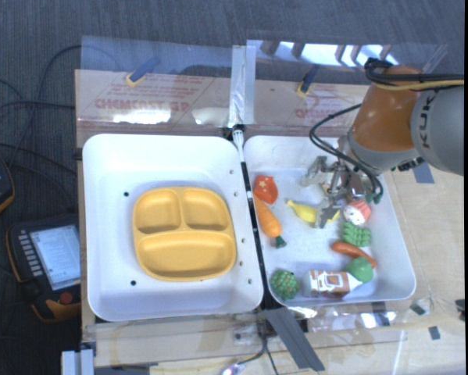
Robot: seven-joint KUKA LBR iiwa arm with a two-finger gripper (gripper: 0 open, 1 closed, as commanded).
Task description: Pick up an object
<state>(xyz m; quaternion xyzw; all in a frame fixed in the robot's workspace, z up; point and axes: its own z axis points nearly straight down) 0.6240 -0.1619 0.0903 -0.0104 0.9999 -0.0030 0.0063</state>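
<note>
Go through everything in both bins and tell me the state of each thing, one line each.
Yellow tray: flat in left bin, nothing in its compartments.
Carrot: lying by the divider.
Banana: lying, mid right bin.
Broccoli: resting at front edge.
Small carton: on its side.
Tool: low over right bin, beside the banana.

The arm [441,127] is grey with an orange band [384,119], black cables and a metal gripper [337,190].
</note>
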